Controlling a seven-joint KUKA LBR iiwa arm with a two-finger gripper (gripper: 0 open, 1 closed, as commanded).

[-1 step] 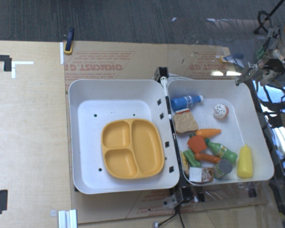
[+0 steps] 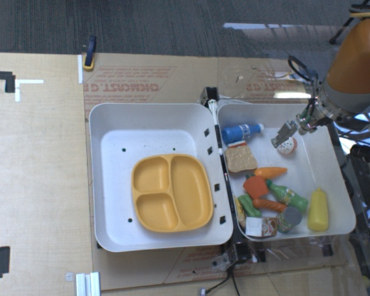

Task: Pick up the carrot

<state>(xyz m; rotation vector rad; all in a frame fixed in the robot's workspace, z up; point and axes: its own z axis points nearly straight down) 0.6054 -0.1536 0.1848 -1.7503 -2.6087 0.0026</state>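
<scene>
The carrot [image 2: 271, 172] is lying mid right bin [image 2: 333, 159], touching bread [image 2: 240, 159]; the hand [image 2: 284, 135] is hovering beyond, grip unreadable.

Bright, even overhead light; soft shadows inside the two shallow white plastic bins [image 2: 105, 184]; slight blur, mild glare on the pale wooden counter [image 2: 37, 184].

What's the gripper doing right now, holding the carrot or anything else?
Gripper: open or shut cannot be told; it hangs over the right bin, apart from the carrot.
</scene>
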